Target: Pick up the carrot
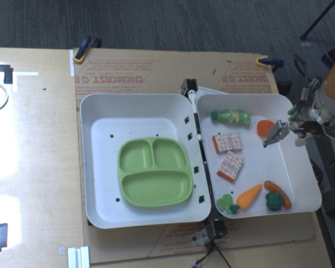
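So the carrot (247, 196) is the landmark here. Smooth orange plastic, tapered cone shape w/ a bumpy green leafy top (228, 204) at its fat end, lying tilted near the front edge of the right bin (301, 172). Both bins are shallow glossy white plastic w/ rounded corners.

Just to the right of the carrot there's a 2nd longish orange veg (279, 194) w/ a dark green knobbly bit (274, 201) against it, can't tell exactly what it is. Behind the carrot, toward the far wall, two small boxy cartons, reddish w/ white printed faces: the near one (230, 167) sits angled, the far one (227, 143) squarer to the bin. Further back still is a green bottle (231, 116) lying on its side, and off to the back right of the carrot a round orange-red thing (265, 128), smooth, prob a tomato or similar.

Left of the carrot, in the other bin (100, 149), a matte light green divided plate (155, 172), three compartments, soft rounded corners.

Gripper (273, 135) is well back and right of the carrot, hanging over the right bin's far right part beside that orange-red thing. Thin metal fingers look slightly parted, nothing between them, not touching the carrot.
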